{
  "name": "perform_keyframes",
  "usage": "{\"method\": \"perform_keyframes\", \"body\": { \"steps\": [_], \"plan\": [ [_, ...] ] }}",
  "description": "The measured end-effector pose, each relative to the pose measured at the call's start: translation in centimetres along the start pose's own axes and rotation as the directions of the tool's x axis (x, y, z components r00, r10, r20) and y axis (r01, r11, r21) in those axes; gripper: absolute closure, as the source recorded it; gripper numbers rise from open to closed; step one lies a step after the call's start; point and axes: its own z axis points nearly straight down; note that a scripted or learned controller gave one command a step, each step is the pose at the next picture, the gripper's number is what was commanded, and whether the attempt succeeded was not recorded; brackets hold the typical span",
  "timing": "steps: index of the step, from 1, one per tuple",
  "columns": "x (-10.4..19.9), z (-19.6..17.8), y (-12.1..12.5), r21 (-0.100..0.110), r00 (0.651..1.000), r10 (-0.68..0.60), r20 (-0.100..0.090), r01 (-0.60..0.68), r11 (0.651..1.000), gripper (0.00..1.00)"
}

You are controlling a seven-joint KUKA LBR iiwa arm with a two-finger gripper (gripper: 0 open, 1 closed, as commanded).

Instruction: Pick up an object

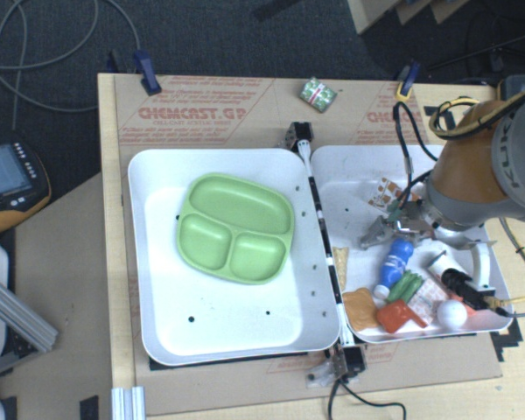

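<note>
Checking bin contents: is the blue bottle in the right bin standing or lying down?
Lying down. The blue bottle shows its full length along the right bin floor, white cap end toward the near edge, beside the green item.

I have a single fixed camera, mounted above the bench (201, 103) and tilted so it looks down at a slant. It sits far enough back to take in both white bins: the left bin (157, 234) near the middle of my picture, the right bin (350, 169) just beside it toward the right. Dark floor shows beyond the bench's far edge, at the top.
</note>
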Motion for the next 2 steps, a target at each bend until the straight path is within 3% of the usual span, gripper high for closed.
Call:
{"method": "perform_keyframes", "body": {
  "steps": [1,2],
  "plan": [
    [-0.02,-1.00,0.04,-0.002,1.000,0.002,0.000,-0.002,1.000,1.00],
    [-0.01,-0.98,0.03,-0.002,1.000,0.002,0.000,-0.002,1.000,0.00]
  ]
}}
